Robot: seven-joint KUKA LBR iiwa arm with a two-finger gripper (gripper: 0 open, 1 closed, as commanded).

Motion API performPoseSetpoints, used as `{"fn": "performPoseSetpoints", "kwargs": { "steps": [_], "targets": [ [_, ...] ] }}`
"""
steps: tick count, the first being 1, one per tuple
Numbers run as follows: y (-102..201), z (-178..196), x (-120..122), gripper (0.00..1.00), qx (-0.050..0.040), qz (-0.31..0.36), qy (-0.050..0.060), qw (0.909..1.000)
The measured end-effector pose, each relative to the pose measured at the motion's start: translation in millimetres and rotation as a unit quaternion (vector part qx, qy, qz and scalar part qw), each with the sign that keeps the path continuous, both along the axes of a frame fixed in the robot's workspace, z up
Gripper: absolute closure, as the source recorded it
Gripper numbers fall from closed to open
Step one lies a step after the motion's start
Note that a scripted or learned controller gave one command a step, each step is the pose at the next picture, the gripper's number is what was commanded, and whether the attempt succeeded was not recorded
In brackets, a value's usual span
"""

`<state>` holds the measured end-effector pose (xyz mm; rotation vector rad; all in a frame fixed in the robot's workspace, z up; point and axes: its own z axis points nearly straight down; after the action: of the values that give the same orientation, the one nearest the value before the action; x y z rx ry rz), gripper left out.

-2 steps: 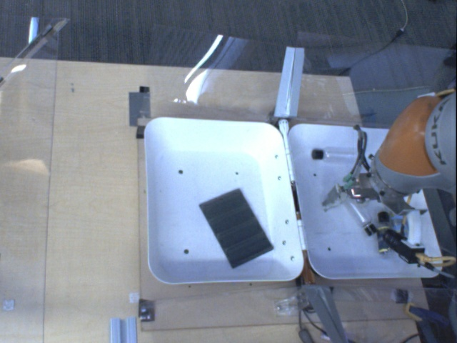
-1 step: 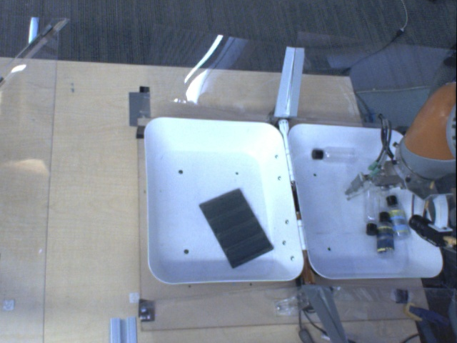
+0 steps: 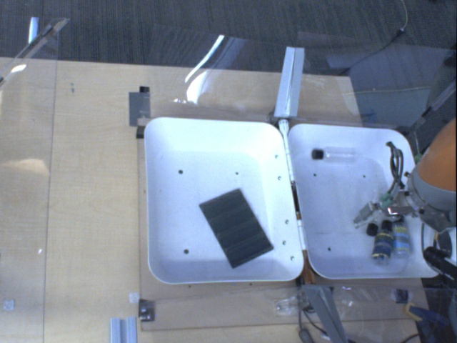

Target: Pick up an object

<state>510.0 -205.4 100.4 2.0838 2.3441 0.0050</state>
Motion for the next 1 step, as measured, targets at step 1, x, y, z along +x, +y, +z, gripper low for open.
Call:
{"fn": "performPoseSetpoints", "kwargs": {
  "steps": [1],
  "targets": [
    [-0.6, -10.4, 4.5, 0.0, -0.0006, 0.009, -0.003, 1.0]
  ]
}}
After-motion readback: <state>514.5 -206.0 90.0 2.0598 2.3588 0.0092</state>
